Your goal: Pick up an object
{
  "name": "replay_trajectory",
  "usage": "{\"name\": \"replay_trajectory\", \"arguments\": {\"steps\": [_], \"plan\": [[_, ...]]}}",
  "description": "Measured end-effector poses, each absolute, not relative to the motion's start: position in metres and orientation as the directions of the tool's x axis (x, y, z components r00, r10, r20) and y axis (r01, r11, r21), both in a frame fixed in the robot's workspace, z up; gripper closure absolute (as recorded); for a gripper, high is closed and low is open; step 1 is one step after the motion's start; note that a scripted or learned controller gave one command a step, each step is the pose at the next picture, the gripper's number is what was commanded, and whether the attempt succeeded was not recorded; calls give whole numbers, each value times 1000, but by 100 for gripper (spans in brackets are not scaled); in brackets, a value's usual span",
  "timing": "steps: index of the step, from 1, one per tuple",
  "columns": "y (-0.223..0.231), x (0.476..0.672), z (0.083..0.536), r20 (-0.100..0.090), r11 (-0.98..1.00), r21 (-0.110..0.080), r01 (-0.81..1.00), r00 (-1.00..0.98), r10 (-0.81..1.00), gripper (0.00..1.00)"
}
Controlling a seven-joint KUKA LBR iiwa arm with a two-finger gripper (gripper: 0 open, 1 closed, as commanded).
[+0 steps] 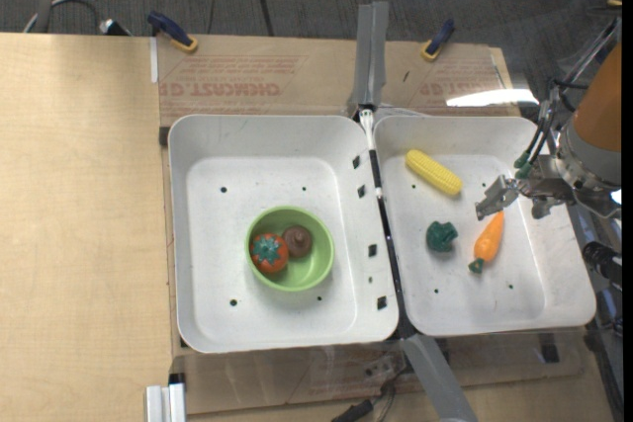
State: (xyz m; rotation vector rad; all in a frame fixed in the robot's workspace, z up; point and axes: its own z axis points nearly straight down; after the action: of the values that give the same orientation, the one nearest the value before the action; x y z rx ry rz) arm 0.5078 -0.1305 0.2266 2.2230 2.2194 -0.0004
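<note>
In the right bin [554,311] lie a yellow corn cob [433,172], a small dark green broccoli piece [441,236] and an orange carrot [488,239]. My gripper [516,204] hangs over the bin's right half, just above and to the right of the carrot's top end. It is open, and nothing sits between its fingers [492,202]. The arm's orange band shows at the right edge of the view.
The left bin [198,301] holds a green bowl [315,264] with a red tomato-like toy [269,252] and a brown piece [298,239] in it. A metal divider bar [372,64] runs between the bins. Clamps and cardboard lie behind them.
</note>
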Motion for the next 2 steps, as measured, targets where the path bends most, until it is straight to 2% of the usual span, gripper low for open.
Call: {"name": "replay_trajectory", "arguments": {"steps": [1,2], "plan": [[-64,527,355,-2,-382,0,924,382,924,0],[28,519,314,-4,-503,-2,864,503,864,0]]}}
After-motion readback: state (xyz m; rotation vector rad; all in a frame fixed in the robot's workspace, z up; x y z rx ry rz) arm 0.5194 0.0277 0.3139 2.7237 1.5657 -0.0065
